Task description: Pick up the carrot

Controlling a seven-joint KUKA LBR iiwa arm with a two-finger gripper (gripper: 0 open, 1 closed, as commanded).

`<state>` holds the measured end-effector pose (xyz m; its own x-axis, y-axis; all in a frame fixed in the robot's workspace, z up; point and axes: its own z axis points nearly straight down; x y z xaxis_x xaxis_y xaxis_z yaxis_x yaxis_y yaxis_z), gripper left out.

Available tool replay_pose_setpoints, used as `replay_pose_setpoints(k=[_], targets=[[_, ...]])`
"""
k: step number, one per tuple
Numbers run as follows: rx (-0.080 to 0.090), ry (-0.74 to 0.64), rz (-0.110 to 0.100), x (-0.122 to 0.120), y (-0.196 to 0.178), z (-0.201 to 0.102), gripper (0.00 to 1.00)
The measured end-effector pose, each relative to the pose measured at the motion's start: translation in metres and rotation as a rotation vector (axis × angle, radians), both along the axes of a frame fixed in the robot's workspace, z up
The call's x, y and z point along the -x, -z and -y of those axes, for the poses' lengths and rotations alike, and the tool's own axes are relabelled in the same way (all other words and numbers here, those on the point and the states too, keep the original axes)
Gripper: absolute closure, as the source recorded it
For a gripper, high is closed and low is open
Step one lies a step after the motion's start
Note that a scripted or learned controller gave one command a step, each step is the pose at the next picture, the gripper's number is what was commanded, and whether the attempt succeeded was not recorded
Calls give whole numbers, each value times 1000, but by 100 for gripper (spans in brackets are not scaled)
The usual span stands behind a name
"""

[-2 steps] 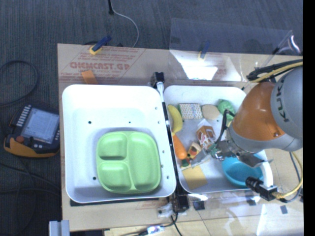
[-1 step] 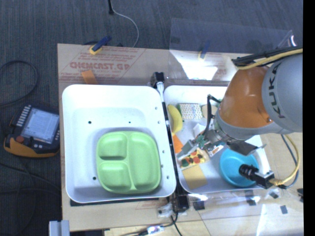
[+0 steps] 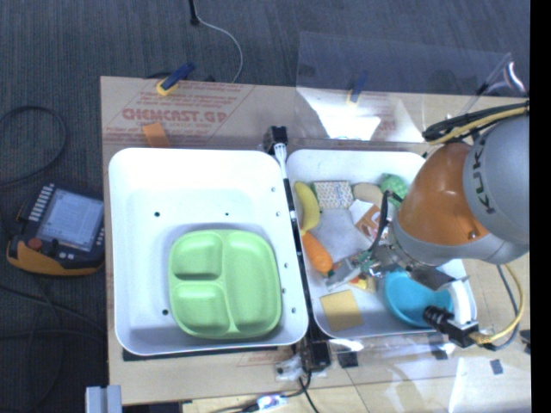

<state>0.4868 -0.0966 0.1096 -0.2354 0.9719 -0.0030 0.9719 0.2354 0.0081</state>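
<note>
Beside the banana [image 3: 306, 206] lies a short, stubby orange carrot [image 3: 317, 253]; the hand's [image 3: 360, 269] state cannot be told.

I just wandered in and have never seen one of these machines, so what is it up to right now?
A grey robot arm with an orange band is reaching from the right into the right-hand white bin, which is full of toy food. Its gripper is low among the items, close to a small orange carrot beside a yellow banana. The carrot lies in the bin, not lifted. The left white bin holds a green divided plate.
</note>
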Motion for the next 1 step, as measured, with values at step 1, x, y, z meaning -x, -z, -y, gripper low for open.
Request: replay_pose_setpoints(k=[1], targets=[[1,1,1,-1,-9,1,100]])
